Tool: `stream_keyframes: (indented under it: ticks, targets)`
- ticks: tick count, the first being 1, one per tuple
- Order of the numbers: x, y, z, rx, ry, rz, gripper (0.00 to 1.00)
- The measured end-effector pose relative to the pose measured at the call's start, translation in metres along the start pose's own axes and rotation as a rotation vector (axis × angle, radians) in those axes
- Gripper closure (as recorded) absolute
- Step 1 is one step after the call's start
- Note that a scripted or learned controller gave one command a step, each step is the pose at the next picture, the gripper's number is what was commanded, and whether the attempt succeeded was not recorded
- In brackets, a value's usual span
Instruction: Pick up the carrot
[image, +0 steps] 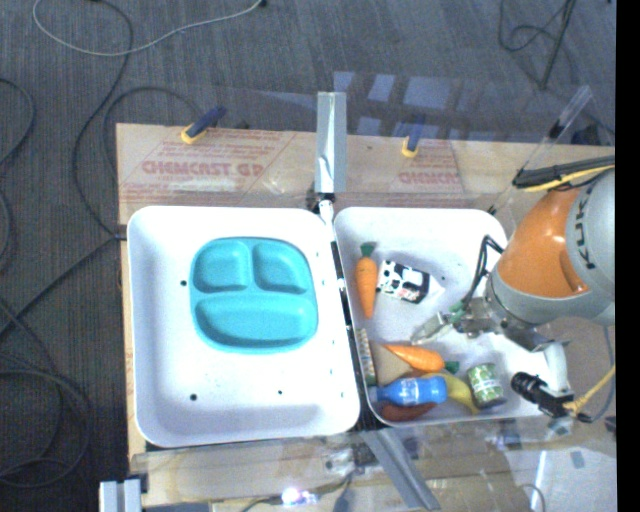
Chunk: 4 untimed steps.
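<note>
Orange carrot (367, 285) in right bin (470, 222) | long axis 12-to-6 | lies at 10 o'clock from gripper (447, 322), apart | grip state: cannot tell

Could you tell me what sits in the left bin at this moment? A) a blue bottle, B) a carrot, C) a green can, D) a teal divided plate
D: the teal divided plate lies in the left bin, while the carrot lies in the right bin.
</note>
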<state>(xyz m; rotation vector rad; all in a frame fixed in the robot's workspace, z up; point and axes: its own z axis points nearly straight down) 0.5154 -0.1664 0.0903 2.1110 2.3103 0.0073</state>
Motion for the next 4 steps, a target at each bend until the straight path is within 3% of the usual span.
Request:
stream_keyframes:
  ticks: [1, 2, 4]
  targets:
    - [-0.027, -0.028, 0.000, -0.005, 0.002, 0.232, 0.00]
    - [-0.004, -0.032, -0.017, 0.015, 0.003, 0.525, 0.00]
    - [0.058, -0.017, -0.002, -0.014, -0.021, 0.091, 0.00]
